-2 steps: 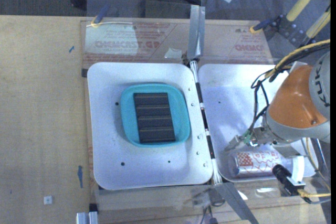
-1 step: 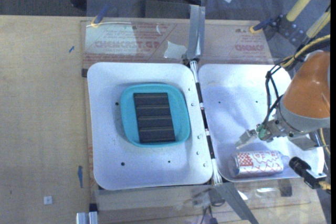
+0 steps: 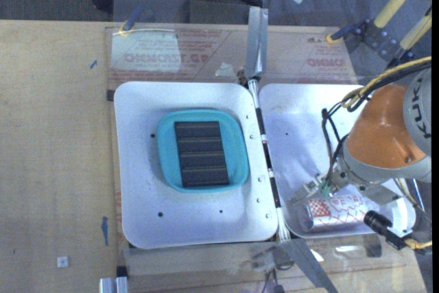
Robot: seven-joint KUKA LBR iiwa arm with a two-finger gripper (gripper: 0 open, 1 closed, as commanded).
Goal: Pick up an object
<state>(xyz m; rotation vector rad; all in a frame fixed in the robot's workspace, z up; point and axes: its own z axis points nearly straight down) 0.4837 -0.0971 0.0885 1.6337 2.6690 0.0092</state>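
1. Where the arm point(image 3: 387, 137) comes in from the right, its orange band is seen above the right bin point(image 3: 291, 113), and the gripper point(image 3: 328, 187) is lowered over that bin's front part.
2. Whether the gripper is open or closed cannot be told. Its tip is shadowed by the wrist and blurred against the bin floor.
3. A red-and-white patterned object point(image 3: 339, 211) is noted lying on its side at the front of the right bin, just beside the gripper tip and close to the front wall. Contact cannot be confirmed, and no hold on it can be made out.
4. A teal dish point(image 3: 168, 151) with rounded corners is recorded flat on the floor of the left bin point(image 3: 134, 113), near the middle and apart from every wall.
5. A dark ribbed slab point(image 3: 201, 153) is laid inside the teal dish, its bands running across and its longer side running front to back.
6. Both bins are set side by side on a wooden bench point(image 3: 48, 147), meeting along a central seam.
7. A clear panel point(image 3: 158, 55) with red lettering is seen flat behind the bins.
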